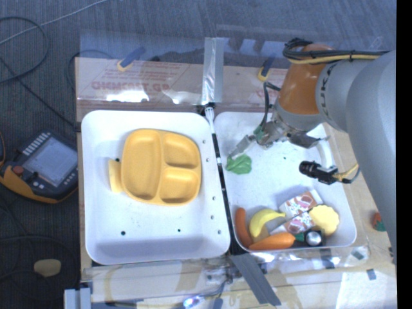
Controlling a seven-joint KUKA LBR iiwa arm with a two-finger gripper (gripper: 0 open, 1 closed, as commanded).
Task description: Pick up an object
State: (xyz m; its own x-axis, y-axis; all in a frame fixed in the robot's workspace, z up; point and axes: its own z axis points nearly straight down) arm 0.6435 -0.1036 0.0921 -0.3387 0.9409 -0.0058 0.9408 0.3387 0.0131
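While the arm (351,82) is reaching in from the right with its orange band above the wrist, the gripper (248,145) is hanging low in the upper part of the right bin (344,205), its tip sitting just above a green leafy piece (239,165) near that bin's left wall. How the fingers are standing, wide or narrow, I cannot tell from this angle. Nothing is showing between them. Down in the right bin's near corner a cluster is lying packed together: a yellow banana (262,221), an orange carrot (273,241), a red sausage-like piece (241,227), a red-and-white packet (298,211), a yellow lumpy item (325,219) and a small grey ball (313,238). Over in the left bin (96,237), a yellow divided tray (161,166) is lying flat, with a pale yellow piece (114,176) peeking out at its left edge.
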